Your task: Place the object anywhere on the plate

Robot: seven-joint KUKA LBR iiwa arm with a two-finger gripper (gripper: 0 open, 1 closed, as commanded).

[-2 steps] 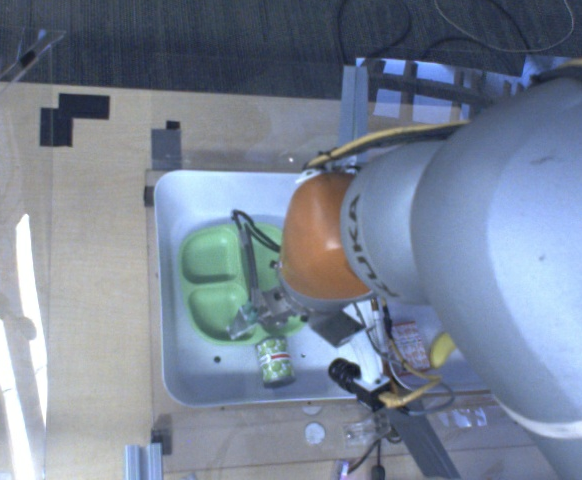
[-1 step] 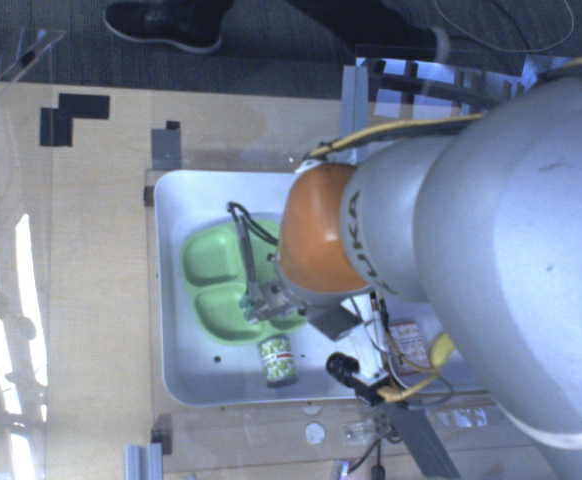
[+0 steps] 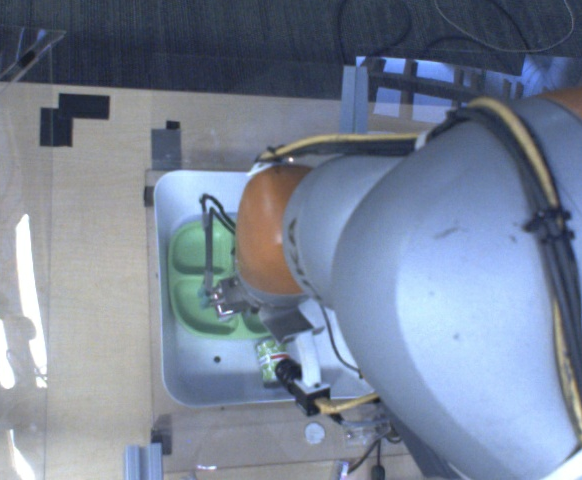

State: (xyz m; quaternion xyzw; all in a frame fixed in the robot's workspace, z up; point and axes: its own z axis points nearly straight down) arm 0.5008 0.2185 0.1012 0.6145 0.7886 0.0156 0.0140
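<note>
Across the left of the view lies bare wooden bench (image 3: 71, 298), with two black marks near its far edge and nothing of the task on it. Next comes the white bin (image 3: 186, 383), and inside it, against the left wall, a green plate (image 3: 186, 258) whose right part is covered by the arm. The plate sits flat on the bin floor, which is presumably why any spot on it will do as a target. Over the plate's right edge hangs the gripper (image 3: 221, 303), a small metal piece below the orange band (image 3: 266, 233); whether it is wide, narrow or holding anything cannot be told, since the wrist hides it from above. Just beside it, lower and to the right, a small green and white object (image 3: 269, 360) shows at the bin floor, close to the plate but apparently off it; whether it rests there or hangs from the tool is unclear. Judged from this, the placing is not yet done. Filling the right is the grey arm (image 3: 451, 298), reaching in low with its yellow cable (image 3: 346, 143).
</note>
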